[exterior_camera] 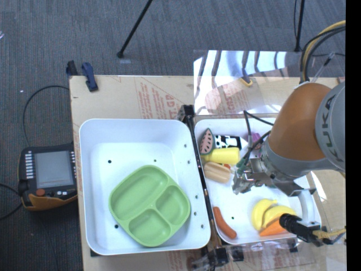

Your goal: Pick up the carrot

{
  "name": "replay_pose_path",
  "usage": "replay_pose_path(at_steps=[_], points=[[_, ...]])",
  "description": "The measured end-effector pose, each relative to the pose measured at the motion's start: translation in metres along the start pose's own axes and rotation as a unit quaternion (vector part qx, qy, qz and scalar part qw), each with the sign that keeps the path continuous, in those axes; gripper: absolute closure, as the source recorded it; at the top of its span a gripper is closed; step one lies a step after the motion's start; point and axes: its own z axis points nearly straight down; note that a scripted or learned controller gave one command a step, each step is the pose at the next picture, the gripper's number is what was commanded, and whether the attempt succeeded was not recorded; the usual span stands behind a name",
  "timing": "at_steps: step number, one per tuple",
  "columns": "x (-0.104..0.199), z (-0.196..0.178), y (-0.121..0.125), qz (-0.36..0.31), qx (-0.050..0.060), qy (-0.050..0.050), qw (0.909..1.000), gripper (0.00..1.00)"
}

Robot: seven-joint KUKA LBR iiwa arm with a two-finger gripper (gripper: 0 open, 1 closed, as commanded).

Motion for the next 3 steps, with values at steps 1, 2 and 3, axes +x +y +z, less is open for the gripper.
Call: replay_pose_path(at_steps=[1, 2, 3], points=[[0.0003, -0.0079, 0.0003, -0.002, 0.003, 0.001, 1.0000, 1.00], [-0.0003, -0.0156, 0.0003, -0.003, 0.007, 0.002, 1.0000, 1.00], [-0.0001, -0.0155, 0.0002, -0.004, 0.008, 0.002, 1.0000, 0.00]])
